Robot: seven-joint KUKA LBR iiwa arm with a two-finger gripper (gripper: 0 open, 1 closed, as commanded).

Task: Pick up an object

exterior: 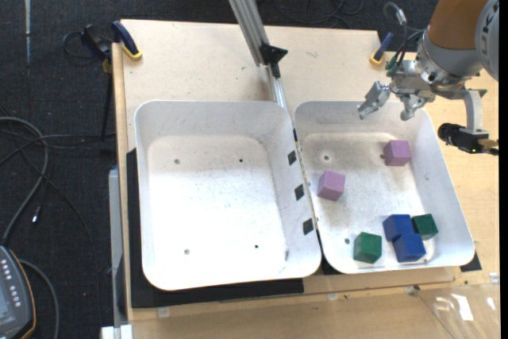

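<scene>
while we looked down on the bench:
gripper [390, 105]: we saw it spread open, holding nothing, above the right bin's [444, 171] far rim
pink cube [396, 152]: lay just below it
other blocks: sat nearer us

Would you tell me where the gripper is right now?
The gripper hangs open over the right bin's far edge, just up from the nearer of two pink cubes.
</scene>
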